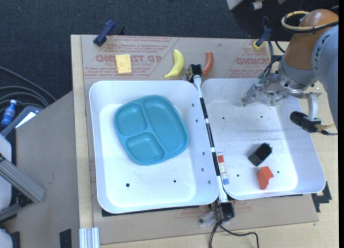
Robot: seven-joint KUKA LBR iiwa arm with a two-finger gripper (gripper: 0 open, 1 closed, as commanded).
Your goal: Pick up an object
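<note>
Fingers [248,98] spread apart with nothing between them, low over the floor of the right bin [301,134] toward 12 o'clock, tips pointing to 9 o'clock. Grey arm [307,53] with its orange band reaching in from 2 o'clock, bent down over the bin's far rim. Black block [260,154] on the same bin's floor near 6 o'clock, well apart from the fingers. Orange block [265,177] just beside the black one, further toward 6 o'clock, close to the near rim; whether the two touch, hard to tell. Left bin [107,150] at 9 o'clock of the right one, the two rims meeting along the middle. Blue divided plate [151,129] lying flat in the left bin, slightly turned, three compartments facing up. On the table [145,50] beyond the bins, at 12 o'clock of the left one: yellow banana [175,64], a reddish-orange piece [208,63] near it at its 3 o'clock, and a small yellow square [123,64] off at 9 o'clock. Blue clamp [104,33] at the table's far edge, toward 11 o'clock.
</note>
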